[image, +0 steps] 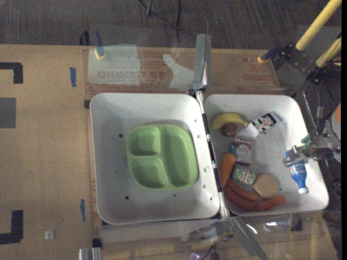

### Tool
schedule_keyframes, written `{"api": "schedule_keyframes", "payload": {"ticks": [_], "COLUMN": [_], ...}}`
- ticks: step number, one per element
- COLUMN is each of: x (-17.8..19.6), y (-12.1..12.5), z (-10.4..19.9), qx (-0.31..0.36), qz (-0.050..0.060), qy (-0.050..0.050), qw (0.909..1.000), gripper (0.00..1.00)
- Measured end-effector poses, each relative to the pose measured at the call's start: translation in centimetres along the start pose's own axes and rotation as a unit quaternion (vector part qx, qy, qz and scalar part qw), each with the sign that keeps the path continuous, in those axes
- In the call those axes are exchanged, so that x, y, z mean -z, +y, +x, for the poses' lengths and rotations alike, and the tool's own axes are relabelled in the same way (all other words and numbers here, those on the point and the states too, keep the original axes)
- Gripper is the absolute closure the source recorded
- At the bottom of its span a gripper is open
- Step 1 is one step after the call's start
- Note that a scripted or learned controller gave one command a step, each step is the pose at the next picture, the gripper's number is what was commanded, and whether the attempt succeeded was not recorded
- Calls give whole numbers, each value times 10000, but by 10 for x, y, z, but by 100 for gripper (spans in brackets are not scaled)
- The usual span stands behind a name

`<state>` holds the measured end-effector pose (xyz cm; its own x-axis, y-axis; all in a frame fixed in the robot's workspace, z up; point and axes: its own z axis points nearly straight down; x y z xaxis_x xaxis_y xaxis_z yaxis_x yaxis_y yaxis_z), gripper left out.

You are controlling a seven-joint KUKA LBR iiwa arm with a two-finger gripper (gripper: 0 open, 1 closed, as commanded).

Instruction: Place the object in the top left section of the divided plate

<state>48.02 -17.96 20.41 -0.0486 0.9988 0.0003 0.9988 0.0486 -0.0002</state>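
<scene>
Bottle (299,177), small, blue-labelled and white-capped, lies at the near right of the right-hand bin (284,103), cap toward the near edge, its long axis running near to far with a slight lean. Close beside it toward the middle sit a round bun (265,186), sausages (254,201), a carrot (227,167) and a small packet (243,150). Just beyond the bottle's far end hangs the claw (297,155), reaching in from the right and roughly touching it; whether it is open or closed I cannot tell, and nothing is visibly held. Farther back lie a banana (227,120) and a milk carton (265,122). Well apart in the left bin (108,112) rests the green divided plate (162,157), so any carry, I judge, must cross the divider.
</scene>
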Motion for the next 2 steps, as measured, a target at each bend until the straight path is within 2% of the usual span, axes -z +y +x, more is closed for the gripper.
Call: {"api": "schedule_keyframes", "payload": {"ticks": [1,2], "x": [-111,-17], "y": [1,2], "z": [-41,30], "qx": [703,289], "qz": [1,7], "qy": [2,1], "qw": [9975,9996], "gripper": [100,100]}}
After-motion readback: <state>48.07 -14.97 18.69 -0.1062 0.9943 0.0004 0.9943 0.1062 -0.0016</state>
